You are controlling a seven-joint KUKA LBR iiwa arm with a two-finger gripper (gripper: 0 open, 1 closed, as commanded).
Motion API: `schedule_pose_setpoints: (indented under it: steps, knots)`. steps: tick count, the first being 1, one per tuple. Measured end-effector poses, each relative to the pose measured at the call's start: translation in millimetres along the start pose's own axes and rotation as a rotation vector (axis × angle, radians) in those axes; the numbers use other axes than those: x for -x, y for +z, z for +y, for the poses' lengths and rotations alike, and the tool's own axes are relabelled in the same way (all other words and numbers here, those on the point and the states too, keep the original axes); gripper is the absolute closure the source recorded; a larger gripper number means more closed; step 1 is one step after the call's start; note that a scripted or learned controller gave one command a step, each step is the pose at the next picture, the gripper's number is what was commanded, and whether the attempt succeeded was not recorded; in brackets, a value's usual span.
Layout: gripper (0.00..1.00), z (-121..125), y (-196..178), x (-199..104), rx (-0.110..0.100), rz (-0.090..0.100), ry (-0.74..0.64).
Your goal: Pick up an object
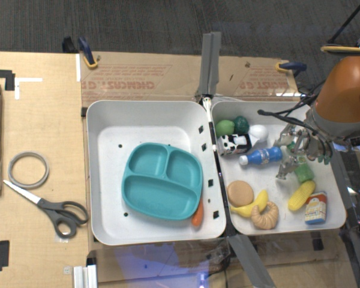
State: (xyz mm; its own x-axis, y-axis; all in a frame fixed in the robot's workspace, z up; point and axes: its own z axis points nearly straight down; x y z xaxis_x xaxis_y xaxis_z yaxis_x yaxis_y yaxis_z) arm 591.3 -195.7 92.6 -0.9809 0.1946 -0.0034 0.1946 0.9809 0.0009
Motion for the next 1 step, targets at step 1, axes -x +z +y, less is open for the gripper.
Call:
schedule_pose_setpoints:
  steps: [1]
  knots:
    - [0.0, -7.5, -0.7, 29.8, -0.001, -0.003, 0.126]
